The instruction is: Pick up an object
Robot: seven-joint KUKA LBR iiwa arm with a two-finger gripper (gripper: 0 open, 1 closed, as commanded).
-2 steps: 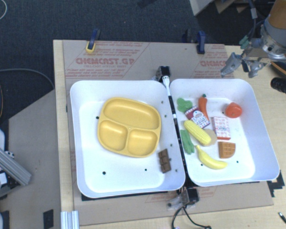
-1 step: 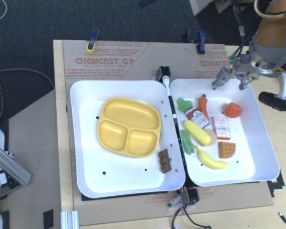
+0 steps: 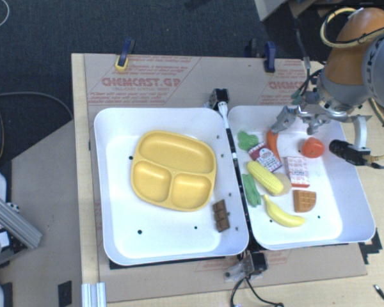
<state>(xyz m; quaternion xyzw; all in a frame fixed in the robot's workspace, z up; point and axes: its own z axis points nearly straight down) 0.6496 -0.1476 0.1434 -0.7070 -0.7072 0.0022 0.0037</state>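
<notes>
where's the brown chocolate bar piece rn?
In the camera view, the small brown chocolate bar piece lies in the left white bin, near its lower right corner, just below and right of the yellow three-compartment plastic plate.

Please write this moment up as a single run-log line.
gripper: above right bin's far end, holding nothing | nearest: tomato, carrot | left bin: yellow tray, chocolate
</notes>
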